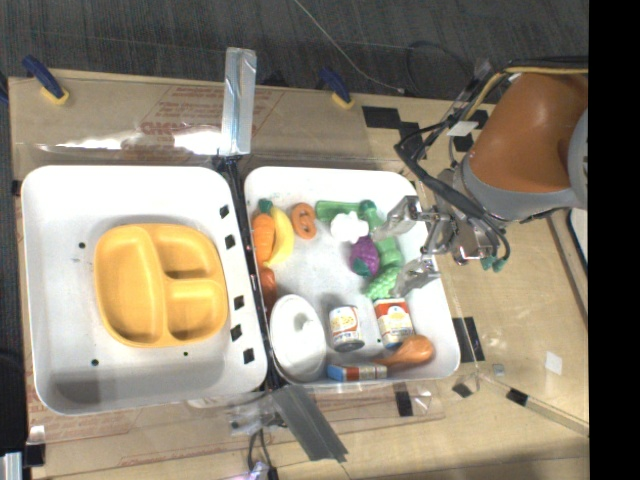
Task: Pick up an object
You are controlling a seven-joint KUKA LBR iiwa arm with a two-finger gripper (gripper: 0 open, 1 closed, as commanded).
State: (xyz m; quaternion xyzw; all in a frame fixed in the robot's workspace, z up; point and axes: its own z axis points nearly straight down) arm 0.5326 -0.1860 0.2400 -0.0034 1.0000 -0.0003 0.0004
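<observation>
The gripper (408,246) hangs over the right edge of the right bin (330,186), its two metal fingers (402,211) spread apart with nothing between them, just right of a purple toy (364,256) and a green leafy toy (385,280). Below the gripper stand two small cans (346,327), with a white cup (297,333) to their left; an orange carrot (264,238) and a banana (284,236) lie along the bin's left wall. The left bin (60,198) bears a yellow divided tray (160,283).
</observation>
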